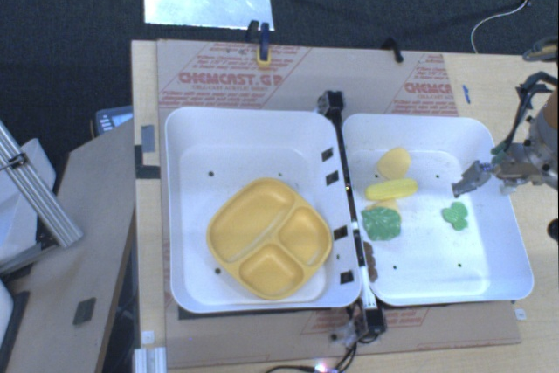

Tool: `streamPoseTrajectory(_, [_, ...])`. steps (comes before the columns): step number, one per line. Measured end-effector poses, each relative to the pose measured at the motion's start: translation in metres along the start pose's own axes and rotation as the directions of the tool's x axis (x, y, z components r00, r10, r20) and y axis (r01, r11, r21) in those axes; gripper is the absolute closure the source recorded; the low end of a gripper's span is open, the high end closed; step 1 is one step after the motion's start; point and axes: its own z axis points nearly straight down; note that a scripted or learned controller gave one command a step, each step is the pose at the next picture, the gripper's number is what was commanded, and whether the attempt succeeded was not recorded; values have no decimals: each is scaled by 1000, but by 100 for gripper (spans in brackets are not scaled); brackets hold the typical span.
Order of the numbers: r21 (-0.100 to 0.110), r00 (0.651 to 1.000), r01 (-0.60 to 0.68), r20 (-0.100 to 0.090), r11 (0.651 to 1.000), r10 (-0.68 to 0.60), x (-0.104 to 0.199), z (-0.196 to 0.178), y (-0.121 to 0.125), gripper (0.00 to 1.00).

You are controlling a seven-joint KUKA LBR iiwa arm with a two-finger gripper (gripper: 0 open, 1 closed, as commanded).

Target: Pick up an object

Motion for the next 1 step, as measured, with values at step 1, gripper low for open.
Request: streamPoseTrajectory(1, [-5, 1000, 6, 1, 1000, -6, 10, 135, 88, 0])
